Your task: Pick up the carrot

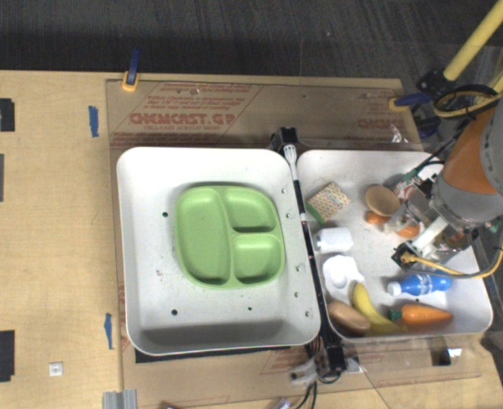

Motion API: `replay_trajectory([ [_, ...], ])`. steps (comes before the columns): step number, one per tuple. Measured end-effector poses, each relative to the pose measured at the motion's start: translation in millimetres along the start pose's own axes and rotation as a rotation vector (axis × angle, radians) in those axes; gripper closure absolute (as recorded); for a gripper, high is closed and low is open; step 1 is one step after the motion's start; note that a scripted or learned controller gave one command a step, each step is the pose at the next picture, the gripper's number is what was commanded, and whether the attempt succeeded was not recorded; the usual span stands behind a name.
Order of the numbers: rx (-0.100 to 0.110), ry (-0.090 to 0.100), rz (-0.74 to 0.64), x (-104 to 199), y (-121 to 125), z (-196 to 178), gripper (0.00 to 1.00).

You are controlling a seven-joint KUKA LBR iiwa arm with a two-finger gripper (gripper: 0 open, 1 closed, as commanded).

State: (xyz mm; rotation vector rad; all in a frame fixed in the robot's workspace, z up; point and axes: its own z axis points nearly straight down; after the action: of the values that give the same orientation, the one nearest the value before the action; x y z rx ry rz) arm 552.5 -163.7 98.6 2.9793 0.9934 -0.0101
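Note:
The carrot [424, 315], orange with a green stub at its left end, lies along the front wall of the right bin [482, 309]. My gripper [412, 228] hangs over the right-hand middle of that bin, well behind the carrot and apart from it. The grey wrist and orange band [468, 165] reach in from the right. A small orange patch shows by the gripper, and I cannot make out what it is.
A blue-and-white bottle [420, 285] lies just behind the carrot. A banana [367, 305] and a brown lump [348, 316] lie to its left. Further back are white pieces [337, 242], a checkered block [328, 201] and a tan cup [382, 201]. The left bin [149, 254] holds a green divided plate [202, 228].

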Motion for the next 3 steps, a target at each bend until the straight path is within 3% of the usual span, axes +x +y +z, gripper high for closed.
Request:
replay_trajectory([
  [1,0.001,0.002,-0.075,8,-13,11,0.00],
  [2,-0.002,0.010,-0.082,-8,9,11,0.00],
  [3,-0.007,0.007,-0.167,0,-30,10,0.00],
])
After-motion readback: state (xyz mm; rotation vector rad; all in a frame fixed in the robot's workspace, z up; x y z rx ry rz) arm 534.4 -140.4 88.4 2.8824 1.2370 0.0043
